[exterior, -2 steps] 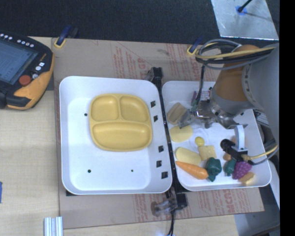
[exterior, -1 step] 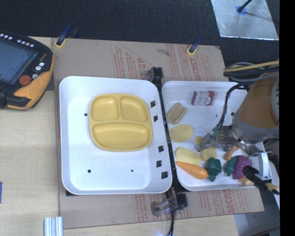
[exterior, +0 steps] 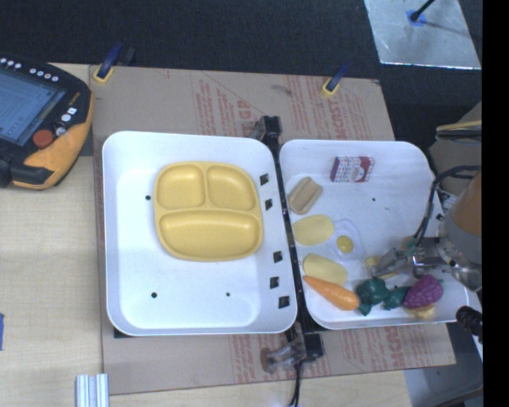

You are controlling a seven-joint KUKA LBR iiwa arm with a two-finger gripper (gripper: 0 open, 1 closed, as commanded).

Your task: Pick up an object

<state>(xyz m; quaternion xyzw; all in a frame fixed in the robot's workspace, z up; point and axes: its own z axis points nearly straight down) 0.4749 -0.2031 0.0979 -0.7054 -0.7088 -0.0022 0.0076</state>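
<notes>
Orange carrot [exterior: 332,292], tapered, beside green broccoli [exterior: 374,294]

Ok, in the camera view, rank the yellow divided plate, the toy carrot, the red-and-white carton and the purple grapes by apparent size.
Largest to smallest:
1. yellow divided plate, by far
2. toy carrot
3. red-and-white carton and purple grapes look about alike; I would not rank them.
</notes>
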